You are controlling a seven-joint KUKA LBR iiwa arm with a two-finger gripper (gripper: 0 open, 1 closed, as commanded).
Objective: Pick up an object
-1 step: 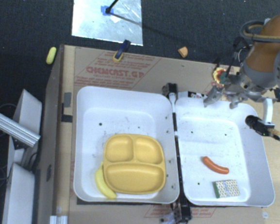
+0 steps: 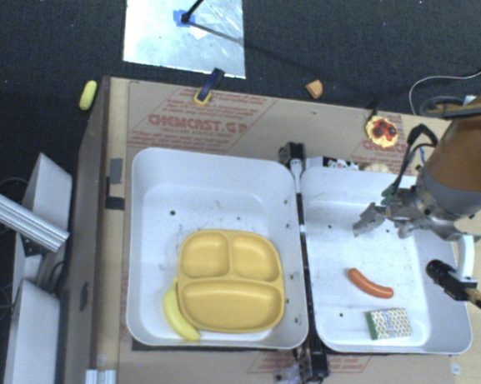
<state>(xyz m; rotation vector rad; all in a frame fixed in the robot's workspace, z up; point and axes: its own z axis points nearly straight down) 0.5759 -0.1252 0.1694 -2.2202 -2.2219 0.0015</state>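
Nothing is picked up yet. The jaws (image 2: 370,221) hang over the right bin (image 2: 334,270), carrying nothing; whether they are apart or together I cannot tell. The sausage (image 2: 371,283) lies just below them, the small packet (image 2: 390,323) further down. Nothing blocks either. Well to the left, the other bin (image 2: 162,180) holds a yellow tray (image 2: 230,280) and a banana (image 2: 177,315).
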